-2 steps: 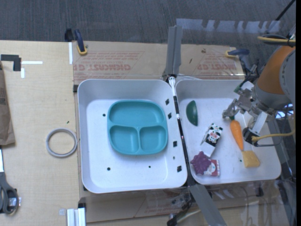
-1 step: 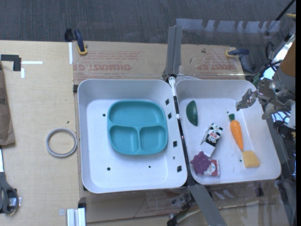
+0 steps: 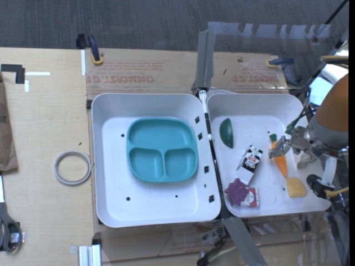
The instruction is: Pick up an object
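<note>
My gripper (image 3: pixel 291 154) hangs low over the right side of the right bin (image 3: pixel 260 101), open, with one finger (image 3: pixel 278 147) by the top of an orange carrot (image 3: pixel 282 165) and the other farther right. Nothing is held between them. A yellow-orange block (image 3: pixel 295 187) lies just below the carrot. Farther left in the same bin lie a dark green leaf-shaped piece (image 3: pixel 226 132), a small cow-patterned carton (image 3: pixel 252 159), a purple bunch (image 3: pixel 237 191) and a red card (image 3: pixel 252 197).
The left bin (image 3: pixel 111 165) holds a teal divided plate (image 3: pixel 163 149). On the bench to the left lie a grey ring (image 3: pixel 72 167) and scissors (image 3: pixel 10 233). The arm's orange band (image 3: pixel 335 115) rises above the right bin's right wall.
</note>
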